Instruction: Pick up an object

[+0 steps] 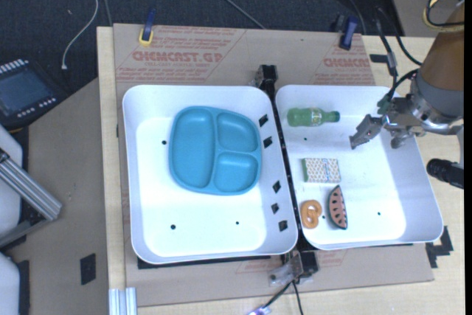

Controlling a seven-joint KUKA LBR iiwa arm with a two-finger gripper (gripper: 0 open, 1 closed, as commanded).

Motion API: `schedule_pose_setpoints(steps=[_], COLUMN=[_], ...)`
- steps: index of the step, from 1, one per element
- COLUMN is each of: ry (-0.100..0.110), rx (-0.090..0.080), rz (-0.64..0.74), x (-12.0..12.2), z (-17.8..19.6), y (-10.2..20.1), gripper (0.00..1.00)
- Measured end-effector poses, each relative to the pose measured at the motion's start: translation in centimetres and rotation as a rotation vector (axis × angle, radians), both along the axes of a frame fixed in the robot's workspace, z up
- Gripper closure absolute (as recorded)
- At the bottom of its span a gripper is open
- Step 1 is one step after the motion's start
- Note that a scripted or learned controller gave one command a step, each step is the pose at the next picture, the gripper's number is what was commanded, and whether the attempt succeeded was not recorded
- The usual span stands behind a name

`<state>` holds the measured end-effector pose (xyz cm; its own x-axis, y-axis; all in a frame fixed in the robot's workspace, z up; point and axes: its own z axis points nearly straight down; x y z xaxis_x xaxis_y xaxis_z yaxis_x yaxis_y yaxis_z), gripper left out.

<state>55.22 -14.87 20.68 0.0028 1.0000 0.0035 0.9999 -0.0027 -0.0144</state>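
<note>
The right bin (413,195) holds a green bottle (313,116) lying on its side at the back. A small patterned pad (321,170) lies near the bin's middle left. A pretzel (311,213) and a watermelon slice (337,207) sit at the front left. My gripper (380,136) hangs over the bin's back right part, to the right of the bottle and apart from it. Its fingers are spread open, with nothing between them.
The left bin (147,181) holds a blue divided plate (215,150). A row of black clips (276,188) runs along the wall between the two bins. Cables and a cardboard box lie beyond the bench at the back.
</note>
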Motion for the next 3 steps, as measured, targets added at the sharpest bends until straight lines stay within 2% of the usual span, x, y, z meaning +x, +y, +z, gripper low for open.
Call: schedule_pose_setpoints(steps=[1, 2, 3], ry=[-0.013, -0.009, -0.007], rx=[-0.002, -0.001, 0.0], rz=[0.003, 0.002, 0.003], x=[0.3, -0.2, -0.1], z=[0.7, -3.9, -9.9], y=[0.0, -0.5, 0.3], gripper=[0.0, 0.0, 0.0])
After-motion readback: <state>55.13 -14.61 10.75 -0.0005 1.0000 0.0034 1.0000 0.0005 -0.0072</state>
